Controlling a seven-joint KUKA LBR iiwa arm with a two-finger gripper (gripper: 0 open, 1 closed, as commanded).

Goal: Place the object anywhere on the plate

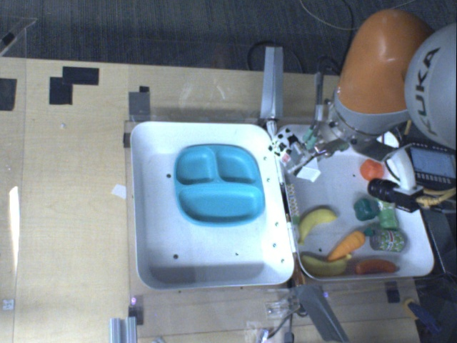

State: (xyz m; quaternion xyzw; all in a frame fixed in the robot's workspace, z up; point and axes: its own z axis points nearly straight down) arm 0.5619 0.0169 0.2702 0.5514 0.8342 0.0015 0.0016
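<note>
Arm (400, 56): looming closest, reaching in from the right over the right bin's (335, 184) far corner.
Gripper (308, 152): hanging near the divider; grip state — cannot tell.
Objects: bananas (316, 220), carrot (347, 244), can (388, 240), teal piece (366, 208) lying in the right bin.
Plate (218, 184): sitting in the left bin (153, 213), blue, three compartments.

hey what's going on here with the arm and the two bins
A KUKA arm reaches in over the right bin, its gripper near that bin's upper left corner. The bin holds toy food: two bananas, a carrot, a small can and more. The blue plate in the left bin has nothing on it yet.
</note>
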